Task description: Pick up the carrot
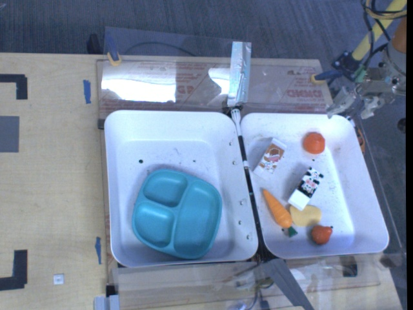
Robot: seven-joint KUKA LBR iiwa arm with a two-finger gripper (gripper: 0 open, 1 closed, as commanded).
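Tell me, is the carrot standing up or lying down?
Lying down. The carrot rests flat on the floor of the right bin, its pointed orange end aimed toward the bin divider and its green end near the yellow piece.

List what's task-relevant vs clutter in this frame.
Relevant:
carrot, in the right bin
gripper, above that bin's far right corner

Clutter:
teal divided plate in the left bin
orange ball
small carton
black-and-white cow toy
yellow piece
red fruit
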